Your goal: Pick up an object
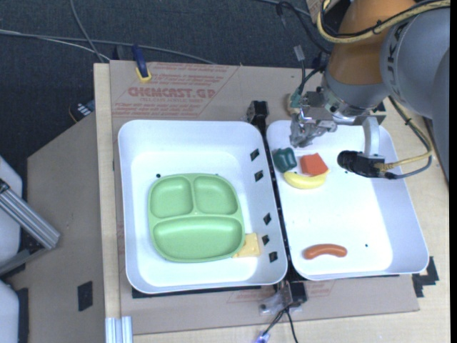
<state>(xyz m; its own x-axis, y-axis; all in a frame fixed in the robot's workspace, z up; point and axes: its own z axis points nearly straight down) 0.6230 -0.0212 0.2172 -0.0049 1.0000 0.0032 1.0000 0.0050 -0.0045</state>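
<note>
The bench [178, 84] carries two shallow white bins side by side. The left bin [136, 191] holds a green divided plate [196, 216] with three compartments, lying flat. A small yellow wedge-shaped piece [249, 246] touches the plate's near right corner.

The right bin [371, 220] holds four small items. A dark green piece [284, 158] lies at the far left of this bin, close to the dividing wall. Just to its right sits an orange-red block [313, 164]. A yellow banana [305, 181] lies directly on the near side of both, touching or almost touching them. A red sausage [325, 251] lies flat toward the near side of the bin, well apart from the other three.

The arm [371, 41] enters from the right, its orange band at the far right of the scene. The end effector [308, 134] hangs over the far left part of the right bin, just beyond the orange-red block and the green piece. Nothing is visible between its fingers, and whether they are spread or closed cannot be told at this resolution. A black fitting with a cable [364, 164] lies over the right bin, to the right of the block.

A yellow and blue clip [141, 64] sits at the far left edge of the bench.
</note>
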